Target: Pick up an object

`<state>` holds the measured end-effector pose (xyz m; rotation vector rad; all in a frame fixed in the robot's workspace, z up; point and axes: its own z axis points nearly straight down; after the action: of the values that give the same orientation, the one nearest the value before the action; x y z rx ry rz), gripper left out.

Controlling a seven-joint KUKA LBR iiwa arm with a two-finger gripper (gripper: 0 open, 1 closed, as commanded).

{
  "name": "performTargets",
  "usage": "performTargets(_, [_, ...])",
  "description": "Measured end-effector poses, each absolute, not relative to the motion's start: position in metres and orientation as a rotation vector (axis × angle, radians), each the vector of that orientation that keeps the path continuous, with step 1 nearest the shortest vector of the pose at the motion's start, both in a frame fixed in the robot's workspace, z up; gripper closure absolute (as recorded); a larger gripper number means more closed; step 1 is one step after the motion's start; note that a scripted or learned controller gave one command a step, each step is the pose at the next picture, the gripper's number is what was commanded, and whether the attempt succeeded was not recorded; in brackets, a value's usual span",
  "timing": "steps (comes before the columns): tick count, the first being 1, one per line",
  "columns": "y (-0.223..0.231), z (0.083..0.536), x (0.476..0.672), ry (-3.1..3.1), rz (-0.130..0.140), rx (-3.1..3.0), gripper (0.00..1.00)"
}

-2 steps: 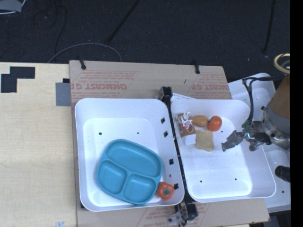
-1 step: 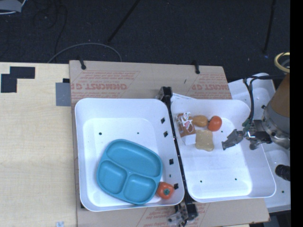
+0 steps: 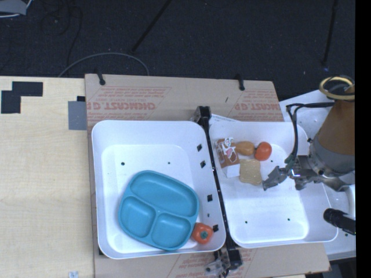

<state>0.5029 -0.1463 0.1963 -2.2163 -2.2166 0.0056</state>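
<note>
Cardboard sheet under 2 white bins, black carpet behind.

Cardboard sheet bears upside-down, seemingly "CHEMCAST GP".

Arm over right bin far-right side: broad orange-brown band, cone-like, widening downward. Yellow ring atop band, above bin's upper right corner. Below band, grey metallic wrist section, rounded. Black cable loops from band's left side, runs down along bin's right wall toward wrist. Gripper dark grey, angular, small bright metal parts at base. Black cylindrical piece near bin's lower right corner.
</note>
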Motion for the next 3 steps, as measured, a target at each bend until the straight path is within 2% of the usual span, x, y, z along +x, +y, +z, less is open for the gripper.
performTargets(2, [-0.138,0.086,0.498,-2.218,0.002,-2.221,0.00])
performTargets(3, [-0.139,0.098,0.499,-2.213,0.000,-2.227,1.00])
